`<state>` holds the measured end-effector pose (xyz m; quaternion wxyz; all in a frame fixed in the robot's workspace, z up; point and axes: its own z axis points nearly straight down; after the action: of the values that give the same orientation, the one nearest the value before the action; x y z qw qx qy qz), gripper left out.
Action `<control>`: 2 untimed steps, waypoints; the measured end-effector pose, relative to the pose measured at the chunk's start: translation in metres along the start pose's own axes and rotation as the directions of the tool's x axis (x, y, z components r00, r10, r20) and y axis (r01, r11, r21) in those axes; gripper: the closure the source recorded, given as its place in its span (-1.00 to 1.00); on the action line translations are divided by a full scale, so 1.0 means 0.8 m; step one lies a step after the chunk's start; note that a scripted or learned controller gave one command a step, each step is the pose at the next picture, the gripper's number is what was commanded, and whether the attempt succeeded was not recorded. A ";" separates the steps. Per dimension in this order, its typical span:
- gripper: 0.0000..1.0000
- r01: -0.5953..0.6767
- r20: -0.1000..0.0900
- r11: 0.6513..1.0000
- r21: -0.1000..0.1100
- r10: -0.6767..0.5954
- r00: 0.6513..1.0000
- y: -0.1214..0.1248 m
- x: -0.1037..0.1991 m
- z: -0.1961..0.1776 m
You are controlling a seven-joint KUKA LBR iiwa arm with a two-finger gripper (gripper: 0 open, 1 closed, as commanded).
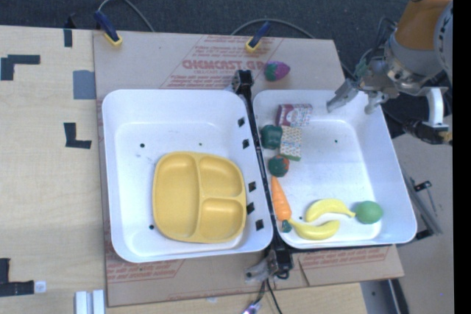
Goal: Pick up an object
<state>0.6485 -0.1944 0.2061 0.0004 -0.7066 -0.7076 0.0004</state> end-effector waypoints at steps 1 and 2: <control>-1.00 0.000 0.001 1.000 -0.009 0.000 1.000 -0.018 0.065 0.136; -1.00 -0.006 0.018 1.000 -0.021 0.007 1.000 0.018 0.088 0.136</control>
<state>0.6624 -0.1239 0.0970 -0.0137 -0.7088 -0.7053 -0.0006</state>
